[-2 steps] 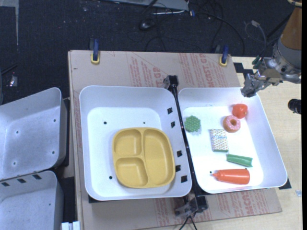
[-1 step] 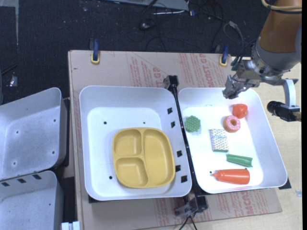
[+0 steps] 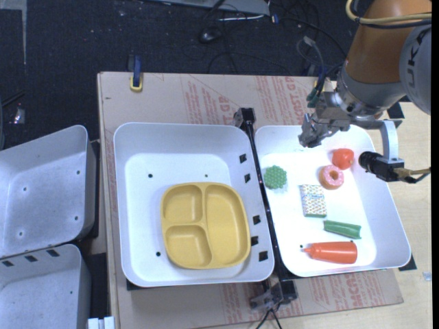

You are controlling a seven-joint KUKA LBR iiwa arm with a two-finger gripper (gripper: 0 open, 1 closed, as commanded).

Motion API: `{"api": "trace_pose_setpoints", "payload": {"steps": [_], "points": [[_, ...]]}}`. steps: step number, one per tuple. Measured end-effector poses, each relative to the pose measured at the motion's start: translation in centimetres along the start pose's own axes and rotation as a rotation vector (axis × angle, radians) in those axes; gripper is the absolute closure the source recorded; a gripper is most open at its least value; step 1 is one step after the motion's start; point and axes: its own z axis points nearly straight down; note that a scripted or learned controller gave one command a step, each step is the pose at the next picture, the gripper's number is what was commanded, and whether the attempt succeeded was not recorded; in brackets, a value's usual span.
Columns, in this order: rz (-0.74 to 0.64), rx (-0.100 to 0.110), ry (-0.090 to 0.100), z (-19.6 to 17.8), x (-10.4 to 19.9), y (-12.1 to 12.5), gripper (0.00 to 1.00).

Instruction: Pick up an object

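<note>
Bench with two shallow white bins side by side on a board printed with red lettering. Left bin (image 3: 130, 204): one yellow divided tray (image 3: 204, 225) with three compartments, lying flat toward the near side of the bin floor. Right bin (image 3: 394, 232): six small items. A green knobbly round piece (image 3: 275, 177) sits near the left wall, just beside the divider between the bins. A pink ring-shaped doughnut toy (image 3: 332, 177) lies mid-bin, with a red-orange rounded piece (image 3: 342, 158) just behind it and almost touching. A small patterned packet (image 3: 313, 201), pale with green and blue marks, lies flat in front of the doughnut toy. A green elongated piece (image 3: 342, 229) lies nearer the front, slanted, and an orange-red bottle-like piece (image 3: 331, 252) lies on its side closest to the front wall, its narrow end pointing left. Arm: grey, orange band above the wrist, reaching in from the right over the far part of the right bin. Gripper (image 3: 310, 137): dark, positioned over bare bin floor near the far wall, well apart from the green knobbly piece and from the red-orange piece; nothing visible in its grip, and whether the jaws stand parted or closed I cannot tell from here. A yellow and blue clamp (image 3: 137, 76) grips the board's far left edge.
</note>
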Motion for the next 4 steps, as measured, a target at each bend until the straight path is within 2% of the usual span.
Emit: {"api": "trace_pose_setpoints", "payload": {"steps": [1, 2, 3, 4], "points": [[-0.001, 0.000, 0.000, 1.6, 5.2, -1.2, 1.00], [0.001, -0.001, -0.001, 2.5, 9.3, -0.6, 1.00], [-0.001, -0.003, 0.000, 3.6, 15.2, 0.1, 1.00], [0.004, -0.002, -0.001, 3.6, 14.9, 0.1, 0.00]]}}
